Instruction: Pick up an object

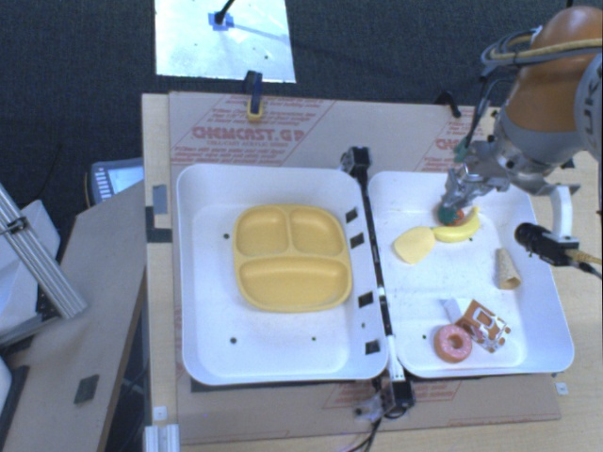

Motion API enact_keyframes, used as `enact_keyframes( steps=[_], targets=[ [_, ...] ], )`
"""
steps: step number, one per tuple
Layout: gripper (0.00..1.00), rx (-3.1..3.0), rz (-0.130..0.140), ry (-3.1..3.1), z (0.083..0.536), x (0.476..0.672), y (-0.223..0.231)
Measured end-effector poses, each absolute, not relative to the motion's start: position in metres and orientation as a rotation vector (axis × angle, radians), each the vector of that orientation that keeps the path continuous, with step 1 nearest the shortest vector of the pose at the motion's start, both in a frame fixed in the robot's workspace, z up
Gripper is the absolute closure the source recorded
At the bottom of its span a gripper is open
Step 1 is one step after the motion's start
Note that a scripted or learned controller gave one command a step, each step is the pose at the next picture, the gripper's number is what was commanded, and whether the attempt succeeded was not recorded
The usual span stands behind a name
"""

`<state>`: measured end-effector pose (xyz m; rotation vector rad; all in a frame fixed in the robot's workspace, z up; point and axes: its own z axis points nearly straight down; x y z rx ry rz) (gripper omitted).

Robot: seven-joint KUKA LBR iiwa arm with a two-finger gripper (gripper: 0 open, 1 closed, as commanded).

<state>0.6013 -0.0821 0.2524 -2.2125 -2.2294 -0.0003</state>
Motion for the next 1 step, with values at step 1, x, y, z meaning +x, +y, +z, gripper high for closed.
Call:
enact_keyframes(
  steps=[1],
  targets=[
    [1.00,-2.211,-0.003,-2.231,0.2568,0.5859,-0.0298]
  ],
)
